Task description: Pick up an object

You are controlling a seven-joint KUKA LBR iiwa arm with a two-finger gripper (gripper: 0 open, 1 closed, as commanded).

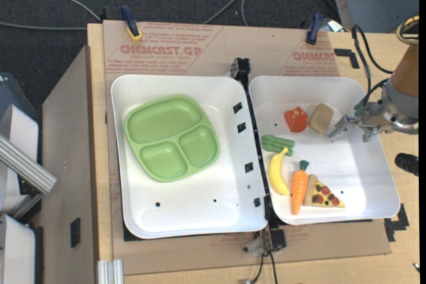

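You have two white bins side by side on the bench: the left bin [133, 209] and the right bin [373, 189]. In the left bin lies a green divided plate [172, 138], toward its far left. The arm [405, 86] reaches in from the right over the right bin's far right part. Its gripper [351, 128] hangs there with fingers spread apart, nothing between them. Just left of it sit a tan block [321, 117] and a red pepper [296, 119]. Nearer you lie a banana [278, 173], a carrot [299, 189], a pizza slice [323, 195] and a green bean pod [277, 142].
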